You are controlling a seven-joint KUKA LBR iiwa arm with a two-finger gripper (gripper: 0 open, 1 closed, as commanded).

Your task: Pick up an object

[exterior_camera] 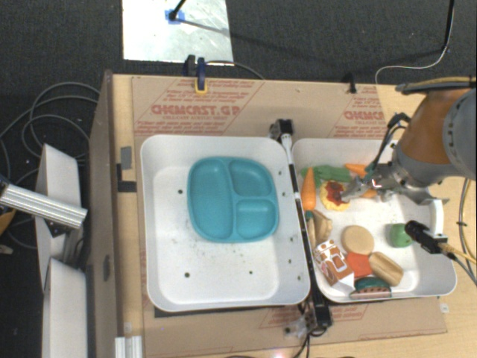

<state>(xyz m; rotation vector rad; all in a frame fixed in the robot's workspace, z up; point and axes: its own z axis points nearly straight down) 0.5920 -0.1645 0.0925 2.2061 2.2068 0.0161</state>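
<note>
Reaching in from the right, my hand [358, 191] hangs over the far part of the right bin [438, 276], its tip just above a yellow and red toy piece [332, 195]. From this slant I cannot tell whether the hand is apart or together, and nothing shows as clamped in it.

The yellow and red piece lies on the bin floor toward the far left of that bin. A green leafy toy [328, 174] touches its far side, and a small orange bit [356, 170] lies just right of the leaf. An orange carrot [308, 189] lies lengthwise along the bin's left wall, just left of the yellow and red piece.

Nearer in the same bin there is a round tan disc [358, 239] with an orange-red block [361, 264] touching its near edge. A bread roll [386, 268] lies just right of the block, and a small red and white box [333, 262] just left of it. A green lump [399, 234] lies apart, to the right of the disc. A teal thing [371, 284] rests against the near wall.

The left bin [160, 222] holds a teal divided plate [231, 200], lying flat toward its far side. Both bins sit side by side on the cardboard-covered table [216, 104].
</note>
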